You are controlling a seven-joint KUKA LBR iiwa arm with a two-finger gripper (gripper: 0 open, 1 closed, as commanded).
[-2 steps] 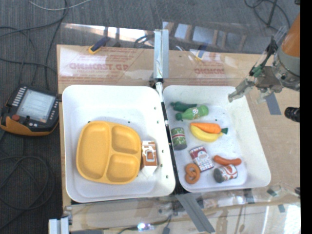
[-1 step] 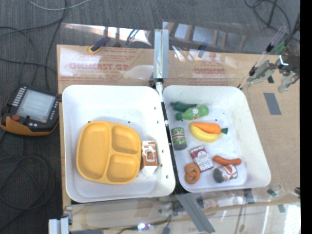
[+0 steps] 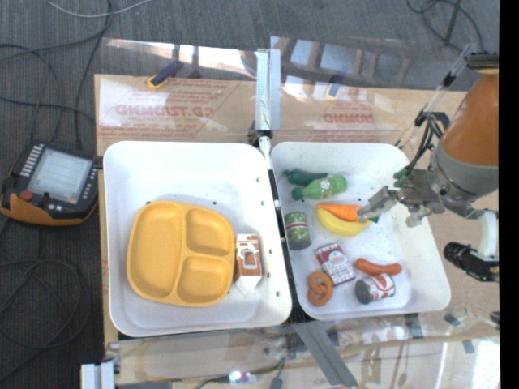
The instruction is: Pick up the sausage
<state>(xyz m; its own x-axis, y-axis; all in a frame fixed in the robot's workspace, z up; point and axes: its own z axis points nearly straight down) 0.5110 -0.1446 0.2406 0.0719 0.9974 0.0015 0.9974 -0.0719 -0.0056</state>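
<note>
Left bin (image 3: 122, 241): yellow compartment tray (image 3: 180, 254) with small carton (image 3: 248, 258) touching its right edge. Right bin (image 3: 422, 294): green bottle (image 3: 320, 188), carrot (image 3: 339, 212) lying on banana (image 3: 342, 225), green can (image 3: 297, 229), red packet (image 3: 334, 263), pretzel (image 3: 319, 288), tin can (image 3: 375, 288)

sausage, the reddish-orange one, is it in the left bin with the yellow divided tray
No: the reddish-orange sausage lies in the right white bin, just above a tipped silver can, while the yellow divided tray sits in the left white bin.
</note>
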